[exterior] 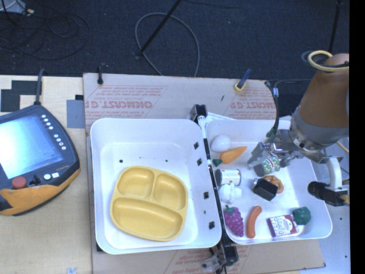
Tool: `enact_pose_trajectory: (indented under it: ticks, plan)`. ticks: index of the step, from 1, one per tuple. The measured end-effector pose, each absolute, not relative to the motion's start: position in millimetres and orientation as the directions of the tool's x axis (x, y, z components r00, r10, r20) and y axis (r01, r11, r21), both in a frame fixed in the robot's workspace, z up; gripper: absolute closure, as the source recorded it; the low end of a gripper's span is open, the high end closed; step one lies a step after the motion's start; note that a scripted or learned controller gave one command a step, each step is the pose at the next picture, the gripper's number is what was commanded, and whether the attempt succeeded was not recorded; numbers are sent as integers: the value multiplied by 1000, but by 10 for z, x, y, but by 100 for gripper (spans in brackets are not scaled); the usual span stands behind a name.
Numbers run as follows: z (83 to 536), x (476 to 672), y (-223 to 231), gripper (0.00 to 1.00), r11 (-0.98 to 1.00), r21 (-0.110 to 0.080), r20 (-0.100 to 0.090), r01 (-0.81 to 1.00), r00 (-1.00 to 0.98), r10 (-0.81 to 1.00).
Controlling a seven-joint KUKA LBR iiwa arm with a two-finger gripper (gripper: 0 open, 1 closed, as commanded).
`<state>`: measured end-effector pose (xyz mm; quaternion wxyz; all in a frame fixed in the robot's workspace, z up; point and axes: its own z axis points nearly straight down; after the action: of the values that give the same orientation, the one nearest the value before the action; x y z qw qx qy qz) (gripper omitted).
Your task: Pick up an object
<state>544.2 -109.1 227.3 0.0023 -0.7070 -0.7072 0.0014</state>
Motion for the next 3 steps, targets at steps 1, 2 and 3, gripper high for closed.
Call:
enact_pose_trajectory:
  ticks: [1,2,3]
  plan:
    - [1219,5425,-1849,0,-5,-10,2,1000,5,1000]
    - [885,5504,-1928,0,1,-1,0,1000,-1,1000]
    - [901,6033,-2025,0,1,4,-2,1000,-1,1000]
